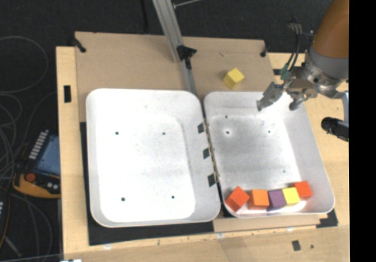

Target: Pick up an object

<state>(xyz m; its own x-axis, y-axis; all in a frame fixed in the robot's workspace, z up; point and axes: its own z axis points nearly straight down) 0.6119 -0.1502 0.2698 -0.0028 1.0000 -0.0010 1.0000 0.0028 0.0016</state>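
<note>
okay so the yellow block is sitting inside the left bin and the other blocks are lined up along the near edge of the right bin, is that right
Not quite. In the camera view the yellow block sits on the bare bench behind the bins, outside both, not inside the left bin. The rest holds: the other blocks are lined up along the near edge of the right bin.

We see our arm (332, 26) as a thick rounded body, orange over most of its visible length, with a grey ring below the orange. Beneath the ring sits a paler metal wrist block. Thin dark cables (296, 34) run beside the arm on its left side, and one greenish wire shows among them. Our gripper (282, 98) has two short grey fingers (268, 97) with darker tips. A black cylindrical part (335, 127) juts out lower down.
</note>
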